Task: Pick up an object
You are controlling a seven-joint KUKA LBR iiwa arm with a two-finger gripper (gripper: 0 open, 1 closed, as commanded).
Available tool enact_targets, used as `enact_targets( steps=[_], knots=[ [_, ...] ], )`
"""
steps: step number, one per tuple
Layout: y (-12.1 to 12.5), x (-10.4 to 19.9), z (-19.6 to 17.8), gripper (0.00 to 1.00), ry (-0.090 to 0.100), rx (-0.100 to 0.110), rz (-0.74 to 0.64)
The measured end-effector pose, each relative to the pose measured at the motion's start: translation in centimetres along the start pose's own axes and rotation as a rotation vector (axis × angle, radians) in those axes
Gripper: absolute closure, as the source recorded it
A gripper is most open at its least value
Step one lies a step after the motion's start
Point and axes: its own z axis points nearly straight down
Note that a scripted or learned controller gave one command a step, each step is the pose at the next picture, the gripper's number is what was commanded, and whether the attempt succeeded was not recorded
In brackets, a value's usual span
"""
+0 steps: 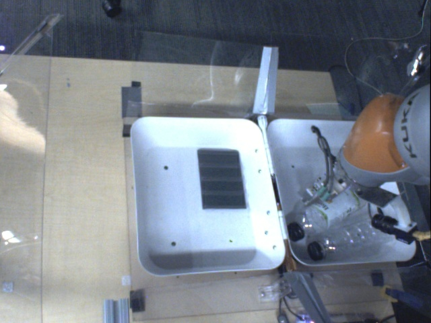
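A dark grey ribbed rectangular block [221, 178] lies flat in the middle of the left bin [155, 200]. The arm, with its orange band [374, 143], reaches down into the right bin [293, 153]. My gripper [315, 215] hangs low over that bin's front left part, amid wires and clear parts. Two small black round things [295, 231] [315, 249] sit just beside its lower end, near the bin's front left corner. I cannot make out anything held.
A metal divider [264, 89] runs back from the seam between the two bins. The pale wooden bench [74, 194] stretches to the left under a clear sheet. Something see-through [347, 233] lies blurred on the right bin's floor.
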Motion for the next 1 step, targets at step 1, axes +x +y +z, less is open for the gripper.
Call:
enact_targets(
  steps=[1],
  knots=[
    [6.42,1.44,-8.21,1.00,0.007,0.019,0.399]
  ],
)
